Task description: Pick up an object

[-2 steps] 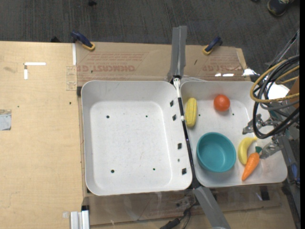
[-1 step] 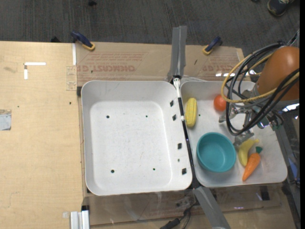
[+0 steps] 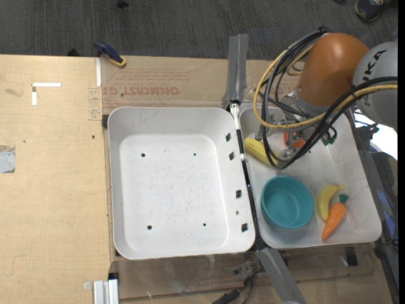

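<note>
The right bin [image 3: 367,230] holds a teal bowl [image 3: 288,201], a yellow corn cob [image 3: 257,149], a yellow banana [image 3: 328,198] and an orange carrot [image 3: 334,219]. My gripper [image 3: 292,144] is down in the back part of this bin, just right of the corn cob and above the bowl. The orange wrist band [image 3: 329,65] and loops of cable hide most of it. A small orange piece shows beside the gripper; I cannot tell what it is.
The left bin [image 3: 171,182] lies beside the right one, with a grey divider bar [image 3: 237,68] between them at the back. Brown cardboard covers the bench to the left. A blue and yellow clamp [image 3: 109,52] sits at the bench's far edge.
</note>
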Motion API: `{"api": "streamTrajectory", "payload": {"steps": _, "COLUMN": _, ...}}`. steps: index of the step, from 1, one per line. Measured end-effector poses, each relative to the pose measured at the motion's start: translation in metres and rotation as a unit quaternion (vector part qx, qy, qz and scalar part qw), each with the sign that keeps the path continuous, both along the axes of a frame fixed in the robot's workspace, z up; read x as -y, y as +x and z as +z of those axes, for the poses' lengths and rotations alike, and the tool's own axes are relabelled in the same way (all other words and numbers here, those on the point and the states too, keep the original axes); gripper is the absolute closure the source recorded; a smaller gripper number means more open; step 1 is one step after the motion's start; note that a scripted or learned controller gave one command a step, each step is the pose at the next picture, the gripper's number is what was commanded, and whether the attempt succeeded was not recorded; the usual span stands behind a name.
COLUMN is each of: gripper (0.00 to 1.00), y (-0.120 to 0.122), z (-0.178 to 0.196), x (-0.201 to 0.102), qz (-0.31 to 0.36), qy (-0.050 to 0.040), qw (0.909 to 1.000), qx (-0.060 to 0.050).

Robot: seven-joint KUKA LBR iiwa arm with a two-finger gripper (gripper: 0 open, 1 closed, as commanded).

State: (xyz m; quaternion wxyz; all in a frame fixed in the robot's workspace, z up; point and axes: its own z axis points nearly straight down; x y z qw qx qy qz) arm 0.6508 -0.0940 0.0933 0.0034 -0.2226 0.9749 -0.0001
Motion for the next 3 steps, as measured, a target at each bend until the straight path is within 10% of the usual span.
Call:
{"api": "streamTrajectory", "payload": {"steps": 1, "gripper": 0.00, "y": -0.049, "z": 0.140, "x": 0.062, "qz": 0.009, "qy": -0.0008, "qw": 1.0000, "qx": 0.000}}
{"api": "streamTrajectory", "payload": {"steps": 2, "gripper": 0.00, "y": 0.010, "z": 0.000, "x": 0.014, "qz": -0.010, "qy": 0.0000, "qw": 0.9999, "qx": 0.000}}
{"api": "streamTrajectory", "payload": {"steps": 3, "gripper": 0.00, "y": 0.009, "z": 0.000, "x": -0.001, "qz": -0.128, "qy": 0.0003, "qw": 0.9917, "qx": 0.000}}
